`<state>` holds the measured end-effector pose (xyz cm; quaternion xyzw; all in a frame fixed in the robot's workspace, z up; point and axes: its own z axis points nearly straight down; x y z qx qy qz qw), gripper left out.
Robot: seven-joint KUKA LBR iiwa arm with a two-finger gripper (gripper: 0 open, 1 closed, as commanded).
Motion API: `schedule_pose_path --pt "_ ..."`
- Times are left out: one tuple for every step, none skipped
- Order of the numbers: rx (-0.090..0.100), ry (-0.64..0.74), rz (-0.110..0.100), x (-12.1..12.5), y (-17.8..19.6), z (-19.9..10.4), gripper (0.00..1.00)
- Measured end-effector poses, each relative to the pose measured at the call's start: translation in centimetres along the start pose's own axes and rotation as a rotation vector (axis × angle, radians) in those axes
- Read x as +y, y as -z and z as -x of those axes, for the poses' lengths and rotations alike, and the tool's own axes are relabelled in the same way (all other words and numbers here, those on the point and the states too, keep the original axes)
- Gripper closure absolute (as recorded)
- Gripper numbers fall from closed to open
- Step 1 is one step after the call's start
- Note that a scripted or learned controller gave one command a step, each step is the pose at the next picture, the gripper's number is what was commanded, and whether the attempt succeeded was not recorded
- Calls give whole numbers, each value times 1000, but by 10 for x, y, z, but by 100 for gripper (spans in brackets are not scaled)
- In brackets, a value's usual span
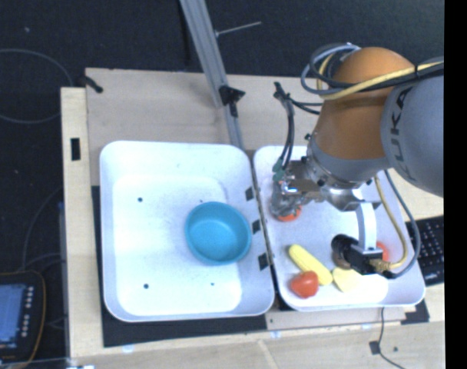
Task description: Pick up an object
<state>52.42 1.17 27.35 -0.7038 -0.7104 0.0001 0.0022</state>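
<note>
Orange and small, the round object is lying near the left wall of the right bin, right under the hand, which is hanging just above or on it; whether the hand is gripping anything I cannot tell. It is looking light, firm and apt to roll, so pinching across its middle is seeming best. Sharing that bin are a yellow banana-like piece, a red tomato-like ball and a pale yellow piece. A blue bowl is sitting in the left bin.
</note>
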Motion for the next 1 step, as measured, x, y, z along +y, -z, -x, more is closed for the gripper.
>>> schedule_pose_path --pt "-1 0 -2 -13 -4 -46 100"
